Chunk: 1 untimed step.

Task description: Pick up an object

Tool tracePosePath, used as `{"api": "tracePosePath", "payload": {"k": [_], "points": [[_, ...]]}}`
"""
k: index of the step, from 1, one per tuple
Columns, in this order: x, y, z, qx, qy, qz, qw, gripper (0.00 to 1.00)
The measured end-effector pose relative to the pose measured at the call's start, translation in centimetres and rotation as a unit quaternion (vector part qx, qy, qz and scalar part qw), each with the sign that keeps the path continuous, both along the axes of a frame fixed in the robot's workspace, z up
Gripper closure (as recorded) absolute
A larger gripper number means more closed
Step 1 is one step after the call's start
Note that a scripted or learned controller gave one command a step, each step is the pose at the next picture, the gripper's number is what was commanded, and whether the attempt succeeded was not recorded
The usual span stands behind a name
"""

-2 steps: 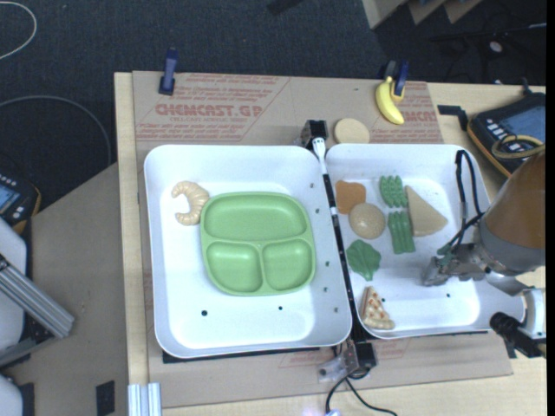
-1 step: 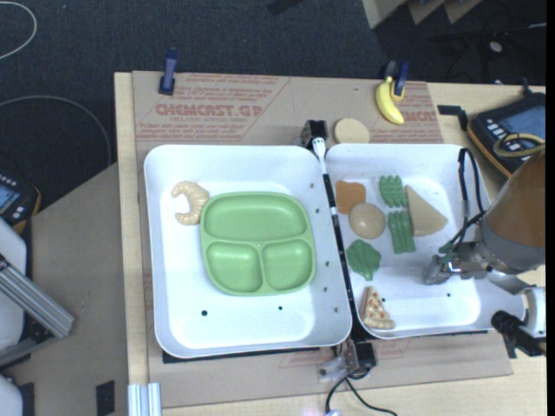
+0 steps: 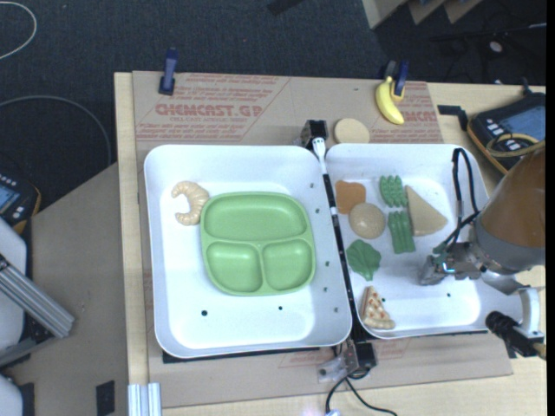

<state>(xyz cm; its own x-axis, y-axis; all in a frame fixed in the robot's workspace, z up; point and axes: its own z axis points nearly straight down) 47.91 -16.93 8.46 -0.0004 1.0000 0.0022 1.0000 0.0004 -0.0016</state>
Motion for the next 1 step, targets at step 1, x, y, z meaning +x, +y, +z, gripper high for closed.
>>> {"api": "tracePosePath", "payload": {"k": [1], "points": [[0.22, 5.59, 6.21, -0.0006, -0.004, 0.003, 1.0000, 1.00]]}}
